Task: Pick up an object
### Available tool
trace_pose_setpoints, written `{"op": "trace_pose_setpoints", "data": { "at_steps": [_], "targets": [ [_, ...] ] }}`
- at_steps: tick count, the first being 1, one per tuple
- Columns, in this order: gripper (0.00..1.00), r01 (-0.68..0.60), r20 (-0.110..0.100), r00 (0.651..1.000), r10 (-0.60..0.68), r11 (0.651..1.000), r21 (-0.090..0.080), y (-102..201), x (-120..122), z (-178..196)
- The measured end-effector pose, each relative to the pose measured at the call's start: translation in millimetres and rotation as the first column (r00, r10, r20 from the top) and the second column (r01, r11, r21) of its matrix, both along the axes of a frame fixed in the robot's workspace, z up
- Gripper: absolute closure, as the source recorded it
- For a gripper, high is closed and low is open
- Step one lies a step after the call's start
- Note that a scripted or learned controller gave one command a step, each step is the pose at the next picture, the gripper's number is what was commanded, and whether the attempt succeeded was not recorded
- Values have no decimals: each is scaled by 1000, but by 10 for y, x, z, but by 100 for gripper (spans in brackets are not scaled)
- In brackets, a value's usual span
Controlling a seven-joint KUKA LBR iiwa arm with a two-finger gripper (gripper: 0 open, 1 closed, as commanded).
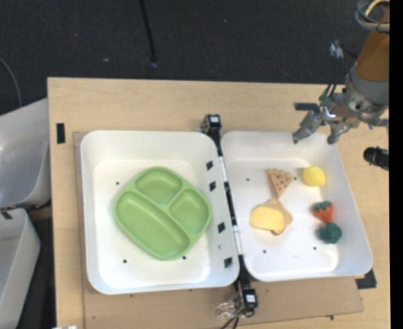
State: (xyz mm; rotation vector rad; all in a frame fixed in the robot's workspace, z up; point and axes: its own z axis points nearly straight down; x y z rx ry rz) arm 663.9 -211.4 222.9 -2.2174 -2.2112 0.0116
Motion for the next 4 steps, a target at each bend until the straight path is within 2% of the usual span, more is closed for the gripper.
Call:
{"op": "trace_pose_setpoints", "data": {
  "at_steps": [1,3,4],
  "targets": [
    [0,-4,14,1000,4,1000,-4,7,29,96],
    [0,-1,11,1000,1,1000,-4,-122,75,-1108],
    [0,-4,13,1000,4,1000,-4,-132,79,-1212]
  ]
}}
